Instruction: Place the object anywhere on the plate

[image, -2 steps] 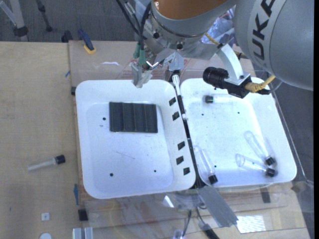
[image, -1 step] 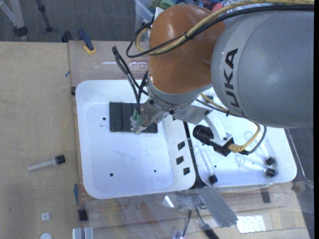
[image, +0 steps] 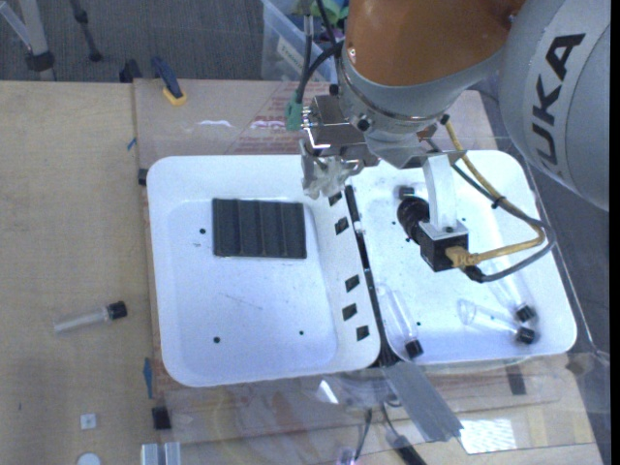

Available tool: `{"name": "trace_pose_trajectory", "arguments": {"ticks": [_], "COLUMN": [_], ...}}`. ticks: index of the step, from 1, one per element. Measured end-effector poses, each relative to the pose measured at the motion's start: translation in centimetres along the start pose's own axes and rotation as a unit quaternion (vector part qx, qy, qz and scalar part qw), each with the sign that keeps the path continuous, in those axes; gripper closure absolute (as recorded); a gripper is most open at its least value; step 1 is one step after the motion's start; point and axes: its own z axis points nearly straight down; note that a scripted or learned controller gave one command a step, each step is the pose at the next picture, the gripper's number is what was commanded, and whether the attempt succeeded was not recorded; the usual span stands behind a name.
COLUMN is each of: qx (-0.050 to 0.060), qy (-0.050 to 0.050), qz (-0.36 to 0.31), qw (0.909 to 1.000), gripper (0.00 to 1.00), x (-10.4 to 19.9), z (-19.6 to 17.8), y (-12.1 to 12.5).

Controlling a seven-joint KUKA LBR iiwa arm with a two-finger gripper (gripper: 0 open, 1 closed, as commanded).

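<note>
A dark grey ribbed plate (image: 260, 229) lies flat in the left bin (image: 184, 289), toward its back. In the right bin (image: 542, 260) two clear tubes with black caps rest near the front: one (image: 399, 323) by the divider and one (image: 496, 318) at the front right. My gripper (image: 323, 180) hangs over the back edge of the left bin, just right of the plate's far right corner. The wrist's bulk and its black camera block (image: 431, 235) cover part of the right bin.
A third clear tube with a black cap (image: 89, 318) lies on the wooden bench left of the bins. The divider between the bins carries several black clips (image: 351, 284). A plastic tub (image: 295, 22) stands behind the bench.
</note>
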Motion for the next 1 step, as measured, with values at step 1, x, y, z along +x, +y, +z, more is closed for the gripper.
{"name": "trace_pose_trajectory", "arguments": {"ticks": [1], "qx": [0.003], "qy": [0.0], "qz": [0.206], "qw": [0.9785], "gripper": [1.0], "x": [2.38], "z": [16.77], "y": [-1.03]}}
